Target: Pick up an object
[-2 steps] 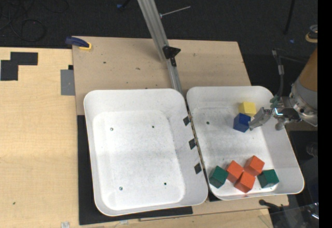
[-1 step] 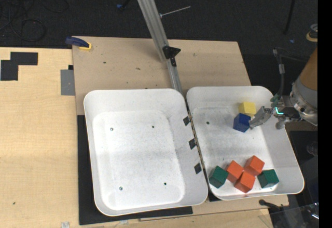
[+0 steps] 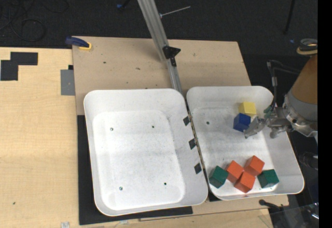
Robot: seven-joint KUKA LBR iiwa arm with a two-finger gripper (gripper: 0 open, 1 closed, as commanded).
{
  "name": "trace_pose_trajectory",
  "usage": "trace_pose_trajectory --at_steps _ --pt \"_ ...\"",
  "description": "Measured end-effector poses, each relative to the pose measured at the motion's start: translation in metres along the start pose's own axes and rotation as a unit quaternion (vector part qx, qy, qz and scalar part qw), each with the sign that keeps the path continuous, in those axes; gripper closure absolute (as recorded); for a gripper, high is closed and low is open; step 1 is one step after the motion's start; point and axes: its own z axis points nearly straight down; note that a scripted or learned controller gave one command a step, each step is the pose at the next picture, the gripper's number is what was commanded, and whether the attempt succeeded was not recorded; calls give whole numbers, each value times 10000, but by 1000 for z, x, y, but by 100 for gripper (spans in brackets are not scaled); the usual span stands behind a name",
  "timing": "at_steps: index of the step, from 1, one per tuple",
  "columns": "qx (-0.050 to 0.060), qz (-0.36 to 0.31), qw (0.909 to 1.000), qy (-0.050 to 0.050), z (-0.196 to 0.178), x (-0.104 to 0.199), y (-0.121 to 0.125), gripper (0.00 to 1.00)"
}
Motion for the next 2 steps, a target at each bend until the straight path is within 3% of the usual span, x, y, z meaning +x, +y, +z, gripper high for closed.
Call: trace_pose_trajectory --at_steps 1,2 --pt "5 6 10000 5 58 5 2 0" --pt "-29 17 10000 -6 75 6 3 0"
